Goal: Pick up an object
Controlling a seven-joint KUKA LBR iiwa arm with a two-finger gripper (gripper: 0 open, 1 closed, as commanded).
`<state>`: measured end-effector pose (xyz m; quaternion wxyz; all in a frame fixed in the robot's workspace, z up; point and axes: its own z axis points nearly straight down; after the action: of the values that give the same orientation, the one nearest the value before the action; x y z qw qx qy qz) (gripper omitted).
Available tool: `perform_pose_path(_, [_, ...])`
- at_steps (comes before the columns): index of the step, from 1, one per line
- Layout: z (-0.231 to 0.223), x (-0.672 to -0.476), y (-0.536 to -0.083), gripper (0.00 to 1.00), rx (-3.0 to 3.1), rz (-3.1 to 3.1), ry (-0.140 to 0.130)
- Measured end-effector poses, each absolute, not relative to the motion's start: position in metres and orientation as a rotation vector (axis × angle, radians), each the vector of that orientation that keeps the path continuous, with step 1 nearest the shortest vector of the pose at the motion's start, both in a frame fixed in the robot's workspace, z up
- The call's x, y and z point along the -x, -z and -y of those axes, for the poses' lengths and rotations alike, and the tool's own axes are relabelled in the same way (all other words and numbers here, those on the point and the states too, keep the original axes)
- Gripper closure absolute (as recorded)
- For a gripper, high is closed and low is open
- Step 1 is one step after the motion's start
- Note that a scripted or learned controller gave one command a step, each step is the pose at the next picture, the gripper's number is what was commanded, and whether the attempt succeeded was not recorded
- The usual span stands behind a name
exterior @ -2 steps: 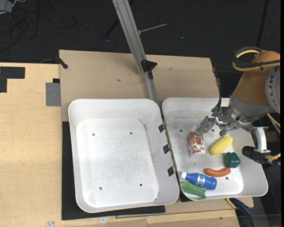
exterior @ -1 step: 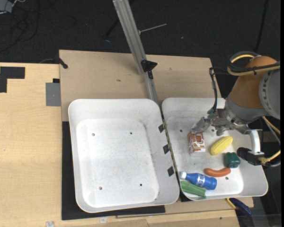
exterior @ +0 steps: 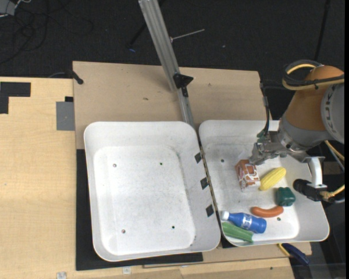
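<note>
I see the gripper (exterior: 262, 151) low in the right bin (exterior: 221, 138), just above the red-and-white carton (exterior: 248, 174) — can't tell its state. Yellow corn (exterior: 272, 178) beside the carton; green cube (exterior: 285, 196), sausage (exterior: 266, 211), blue bottle (exterior: 245, 221), green pod (exterior: 237, 232) nearer the front.

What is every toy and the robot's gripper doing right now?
gripper: low in the right bin, just above the carton
red-and-white carton: lying tilted, not lifted
yellow corn: lying beside the carton
green block: resting on the bin floor
orange sausage: lying flat
blue bottle: on its side
green pod: lying at the bin's front edge
</note>
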<state>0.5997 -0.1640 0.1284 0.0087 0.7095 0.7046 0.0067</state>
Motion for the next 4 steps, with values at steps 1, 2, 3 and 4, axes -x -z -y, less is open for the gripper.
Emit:
perform_pose_path(1, [0.164, -0.591, -0.184, 1.00, -2.222, -2.218, -0.002])
perform_pose_path(2, [0.161, -0.592, -0.247, 1.00, -2.217, -2.220, -0.004])
perform_pose_path(3, [0.161, -0.592, -0.276, 1.00, -2.218, -2.223, -0.001])
perform_pose_path(4, [0.109, -0.599, -0.279, 1.00, -2.218, -2.228, -0.001])
